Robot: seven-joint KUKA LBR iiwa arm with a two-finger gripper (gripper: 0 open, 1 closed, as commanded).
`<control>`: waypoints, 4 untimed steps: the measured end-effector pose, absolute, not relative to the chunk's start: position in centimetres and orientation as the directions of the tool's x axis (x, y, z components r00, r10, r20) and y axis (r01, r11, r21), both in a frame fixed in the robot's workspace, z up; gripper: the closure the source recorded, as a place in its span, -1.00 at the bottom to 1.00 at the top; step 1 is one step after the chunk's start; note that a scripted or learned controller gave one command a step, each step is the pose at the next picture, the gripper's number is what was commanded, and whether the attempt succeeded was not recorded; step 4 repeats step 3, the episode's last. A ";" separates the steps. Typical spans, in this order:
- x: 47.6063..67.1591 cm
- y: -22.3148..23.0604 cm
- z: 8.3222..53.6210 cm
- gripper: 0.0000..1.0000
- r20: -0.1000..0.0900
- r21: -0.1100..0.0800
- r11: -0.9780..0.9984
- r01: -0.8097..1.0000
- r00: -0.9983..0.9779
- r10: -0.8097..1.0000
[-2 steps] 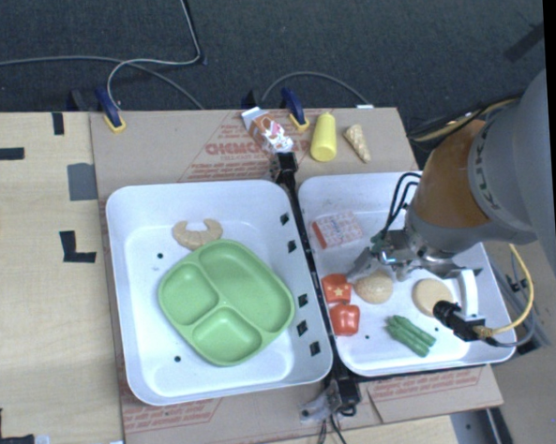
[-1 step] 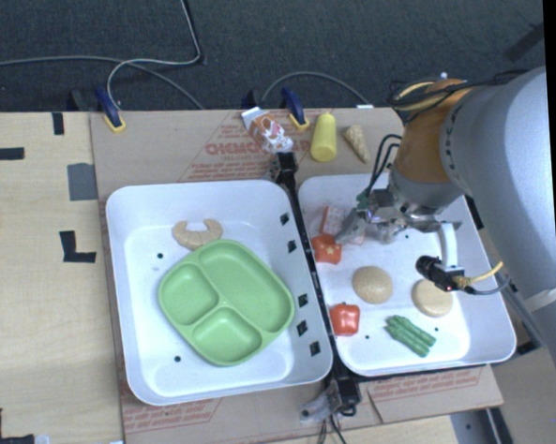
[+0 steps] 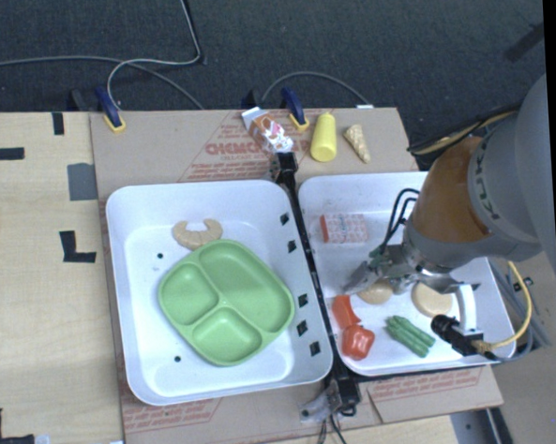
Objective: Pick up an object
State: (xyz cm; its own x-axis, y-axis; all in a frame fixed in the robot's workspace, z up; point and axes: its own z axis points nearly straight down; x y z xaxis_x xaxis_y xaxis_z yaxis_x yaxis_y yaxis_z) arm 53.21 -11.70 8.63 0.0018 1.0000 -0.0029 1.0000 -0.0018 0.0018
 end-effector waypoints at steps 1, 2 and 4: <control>60.4 -9.9 8.6 -1.00 -0.001 0.006 0.002 1.000 -0.002 1.000; 53.8 -10.0 8.6 -1.00 -0.002 0.004 0.000 1.000 0.000 1.000; 53.8 -10.1 9.6 1.00 -0.002 0.004 0.000 1.000 0.000 1.000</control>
